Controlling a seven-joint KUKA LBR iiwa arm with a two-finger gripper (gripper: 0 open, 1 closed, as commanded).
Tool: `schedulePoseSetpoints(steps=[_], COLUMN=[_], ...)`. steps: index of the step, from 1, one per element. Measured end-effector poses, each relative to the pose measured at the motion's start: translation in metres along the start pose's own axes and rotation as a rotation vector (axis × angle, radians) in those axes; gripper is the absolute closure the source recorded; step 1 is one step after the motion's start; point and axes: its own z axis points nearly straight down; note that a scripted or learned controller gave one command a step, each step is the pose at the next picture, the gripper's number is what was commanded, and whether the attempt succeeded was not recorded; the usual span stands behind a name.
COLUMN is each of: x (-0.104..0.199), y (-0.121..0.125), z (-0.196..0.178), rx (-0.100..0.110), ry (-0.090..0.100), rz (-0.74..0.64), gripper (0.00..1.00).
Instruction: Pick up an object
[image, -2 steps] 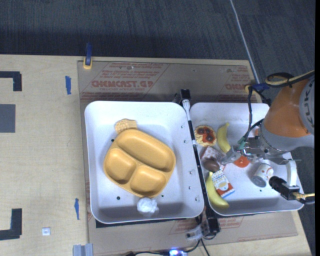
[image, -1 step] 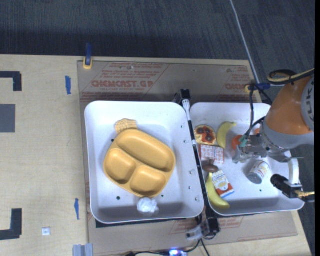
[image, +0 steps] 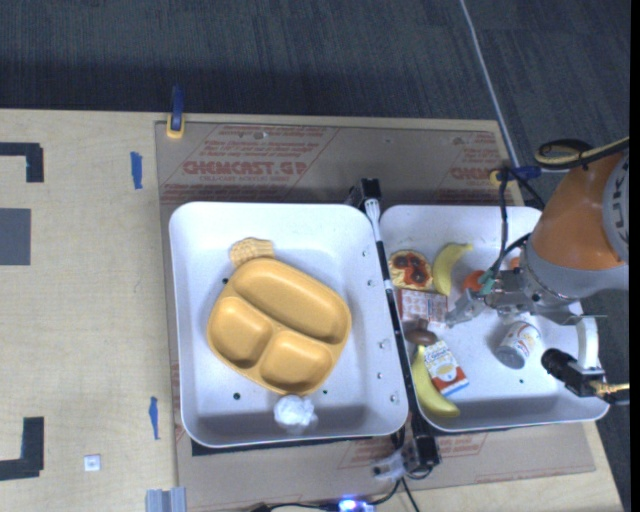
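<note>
Sitting at the lower edge of the left bin (image: 190, 330), a crumpled white wad (image: 295, 411) lies against the front wall, likely slid there by the slope. Just above it, a big yellow divided tray (image: 278, 322) is tilted across the middle of that bin, with a small tan, corn-like piece (image: 251, 249) tucked at its upper left edge.

In the right bin (image: 500, 400), the loose things crowd the left wall: a banana (image: 430, 385) curves along the lower left corner, a small red and white carton (image: 444, 364) rests on it, and above them lie a brown and red packet (image: 416, 305), a round red and orange item (image: 410, 267) and a second banana (image: 450, 265). A small white cup (image: 517, 343) lies on its side nearer the middle, apart from the heap, so it looks the easiest thing to pick.

The claw (image: 478, 293) hangs at the centre of the right bin, between the second banana and the cup, below the grey arm and its orange band (image: 585, 225) entering from the right of the frame. Whether it is spread or pressed together I cannot tell, and nothing is visibly gripped in it. Both bins rest on a cardboard sheet (image: 330, 165) on the worktop (image: 80, 300).
</note>
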Motion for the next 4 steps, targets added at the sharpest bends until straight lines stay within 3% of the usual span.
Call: schedulePoseSetpoints(steps=[1,2,3,4], x=[0.019,0.020,0.108,0.065], y=[-0.051,-0.049,-0.030,-0.055], z=[0.030,0.020,-0.066,-0.065], rx=[-0.013,-0.017,-0.001,0.002], ry=[-0.002,-0.001,0.002,0.001], rz=[0.000,0.000,-0.003,-0.001], gripper=[0.00,1.00,1.00,1.00])
